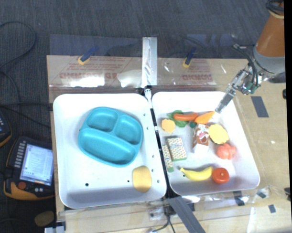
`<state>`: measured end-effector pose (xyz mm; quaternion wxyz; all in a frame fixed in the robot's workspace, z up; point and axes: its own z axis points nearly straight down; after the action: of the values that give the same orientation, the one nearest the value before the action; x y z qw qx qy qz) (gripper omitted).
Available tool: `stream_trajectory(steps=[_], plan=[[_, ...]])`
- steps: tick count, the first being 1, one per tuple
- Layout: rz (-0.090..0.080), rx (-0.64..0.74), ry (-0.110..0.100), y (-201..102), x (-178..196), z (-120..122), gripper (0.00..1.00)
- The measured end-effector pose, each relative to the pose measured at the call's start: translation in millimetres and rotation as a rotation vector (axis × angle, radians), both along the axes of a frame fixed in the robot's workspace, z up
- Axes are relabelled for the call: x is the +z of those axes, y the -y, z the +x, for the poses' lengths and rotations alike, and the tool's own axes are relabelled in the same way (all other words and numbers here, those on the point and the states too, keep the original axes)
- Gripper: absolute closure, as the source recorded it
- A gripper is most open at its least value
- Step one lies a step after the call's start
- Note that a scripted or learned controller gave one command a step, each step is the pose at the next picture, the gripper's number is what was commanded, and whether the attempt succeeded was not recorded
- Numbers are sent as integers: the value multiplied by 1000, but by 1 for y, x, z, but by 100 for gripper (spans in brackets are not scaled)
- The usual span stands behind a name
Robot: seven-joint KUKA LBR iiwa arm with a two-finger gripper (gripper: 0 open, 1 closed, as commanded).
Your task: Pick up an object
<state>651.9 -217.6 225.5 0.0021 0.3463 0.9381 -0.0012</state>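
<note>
Camera view: tool (223, 105) over right bin (247, 148), finger state unreadable, arm (272, 33) cropped.

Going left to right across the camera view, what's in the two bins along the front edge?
Blue divided tray → yellow potato-like lump → banana → small red tomato.

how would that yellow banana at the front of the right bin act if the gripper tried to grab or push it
The banana looks like a smooth plastic toy, so probably stiff, light and a bit slippery. Its curved shape lying flat suggests it would spin or slide when pushed rather than roll. The red tomato at its tip may get nudged too.
</note>
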Motion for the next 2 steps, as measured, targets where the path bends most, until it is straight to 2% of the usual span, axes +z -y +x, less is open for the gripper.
stream_trajectory(steps=[1,2], plan=[[2,-61,0,-29,30,-14,0],[0,-49,-3,7,-44,-35,0]])
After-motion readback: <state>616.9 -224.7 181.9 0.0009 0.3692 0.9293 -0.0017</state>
